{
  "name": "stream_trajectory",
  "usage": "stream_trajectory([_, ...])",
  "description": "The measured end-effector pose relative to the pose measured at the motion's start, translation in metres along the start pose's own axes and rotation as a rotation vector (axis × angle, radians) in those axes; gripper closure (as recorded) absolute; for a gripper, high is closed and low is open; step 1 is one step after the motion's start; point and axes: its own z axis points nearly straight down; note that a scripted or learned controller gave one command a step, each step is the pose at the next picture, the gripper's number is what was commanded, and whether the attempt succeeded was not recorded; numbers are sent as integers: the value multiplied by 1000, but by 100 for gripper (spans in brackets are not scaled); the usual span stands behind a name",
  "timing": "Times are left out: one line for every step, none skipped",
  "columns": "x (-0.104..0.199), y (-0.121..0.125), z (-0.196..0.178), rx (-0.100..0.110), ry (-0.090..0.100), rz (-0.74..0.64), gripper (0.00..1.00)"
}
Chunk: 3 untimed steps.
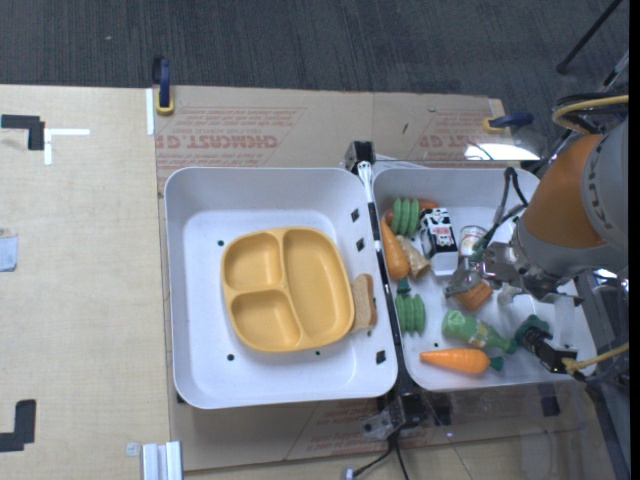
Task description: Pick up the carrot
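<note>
Grey arm (610,183), orange band (562,200)

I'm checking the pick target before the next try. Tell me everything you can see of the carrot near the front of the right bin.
The carrot is a small orange toy, smooth like plastic, tapering to a point on the left, with a green top at its right end. It lies flat on the right bin's floor near the front wall, roughly parallel to that wall. A green toy lies close behind it, possibly touching. The claw is farther back, apart from it.
</note>
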Motion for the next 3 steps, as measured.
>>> stream_trajectory([0, 0, -9, 2, -1, -6, 100])
stream_trajectory([0, 0, -9, 2, -1, -6, 0])
stream_trajectory([-24, 58, 0, 1, -1, 51, 0])
